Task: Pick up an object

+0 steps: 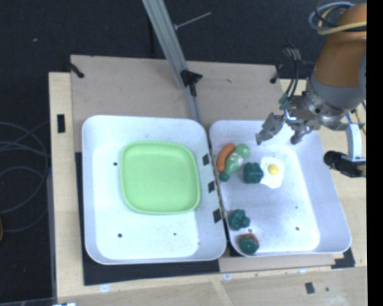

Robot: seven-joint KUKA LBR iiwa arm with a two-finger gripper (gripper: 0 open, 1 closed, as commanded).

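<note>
The gripper (282, 132) hovers with its fingers spread wide and nothing between them, above the fried egg (272, 171), which lies just below the fingertips in the right bin (319, 190). Flat as it is, the egg could slip out of a closing pinch. The dark green piece (252, 172) touching it might get nudged or caught instead.

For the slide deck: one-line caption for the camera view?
Open pincer hovers over right bin of toy food; green plate in left bin.
</note>
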